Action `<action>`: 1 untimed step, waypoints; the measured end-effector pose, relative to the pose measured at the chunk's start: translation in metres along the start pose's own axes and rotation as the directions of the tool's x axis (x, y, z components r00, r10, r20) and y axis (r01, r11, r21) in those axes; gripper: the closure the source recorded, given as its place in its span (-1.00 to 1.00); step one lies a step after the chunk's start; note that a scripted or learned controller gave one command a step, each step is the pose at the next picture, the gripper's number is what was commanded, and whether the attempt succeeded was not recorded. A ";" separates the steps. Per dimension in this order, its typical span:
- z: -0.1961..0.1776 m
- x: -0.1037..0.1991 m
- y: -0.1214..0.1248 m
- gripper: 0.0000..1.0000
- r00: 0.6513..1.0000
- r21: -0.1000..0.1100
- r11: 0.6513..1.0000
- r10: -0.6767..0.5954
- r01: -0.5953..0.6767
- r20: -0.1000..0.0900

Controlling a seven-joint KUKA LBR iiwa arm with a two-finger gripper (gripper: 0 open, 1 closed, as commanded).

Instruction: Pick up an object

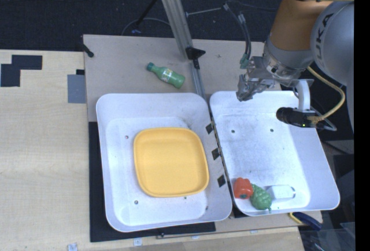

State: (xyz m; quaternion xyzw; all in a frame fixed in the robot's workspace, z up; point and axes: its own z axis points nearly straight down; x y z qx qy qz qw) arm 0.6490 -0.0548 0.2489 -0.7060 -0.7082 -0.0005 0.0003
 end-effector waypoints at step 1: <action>0.003 0.045 -0.002 1.00 1.000 0.001 1.000 0.001 -0.001 0.001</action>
